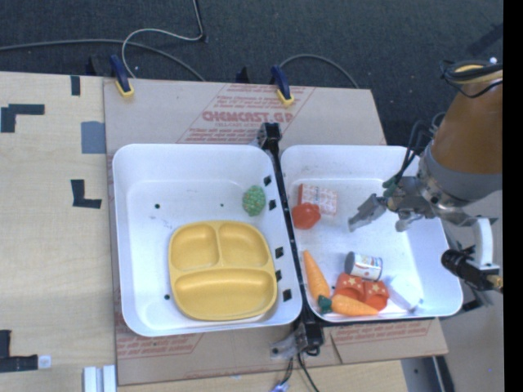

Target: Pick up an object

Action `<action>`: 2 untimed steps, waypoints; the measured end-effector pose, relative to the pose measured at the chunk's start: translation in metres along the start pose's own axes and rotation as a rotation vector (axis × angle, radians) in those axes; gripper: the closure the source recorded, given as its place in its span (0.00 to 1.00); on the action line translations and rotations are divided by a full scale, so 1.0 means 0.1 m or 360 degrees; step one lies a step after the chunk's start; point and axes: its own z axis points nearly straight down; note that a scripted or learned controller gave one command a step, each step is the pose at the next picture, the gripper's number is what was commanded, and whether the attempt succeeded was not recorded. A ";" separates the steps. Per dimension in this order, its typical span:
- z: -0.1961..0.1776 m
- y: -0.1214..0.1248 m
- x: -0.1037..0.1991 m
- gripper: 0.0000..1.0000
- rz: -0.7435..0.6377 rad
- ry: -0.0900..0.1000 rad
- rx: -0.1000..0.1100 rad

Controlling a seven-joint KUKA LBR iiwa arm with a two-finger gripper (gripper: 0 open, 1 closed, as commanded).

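My gripper (384, 217) hangs over the middle of the right bin (425, 256), open, with nothing between its fingers. The left fingertip (362, 216) points toward a red tomato (306, 216) and a pink-and-white packet (318, 198) near the divider. A small can (365, 265) lies just in front of the gripper. At the bin's near edge are an orange carrot (315, 274), a red pepper (361, 288) and a second carrot (354, 306).
The left bin (131, 219) holds a yellow divided plate (221, 269) and a green ball-like item (254, 200) close to the divider. A small white piece (404, 300) lies in the right bin's near corner. The arm (466, 137) comes in from the right.
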 end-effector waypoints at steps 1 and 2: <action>0.89 0.31 0.08 0.00 0.0000 0.0000 0.0003; 1.63 0.56 0.16 0.00 0.0001 -0.0001 -0.0005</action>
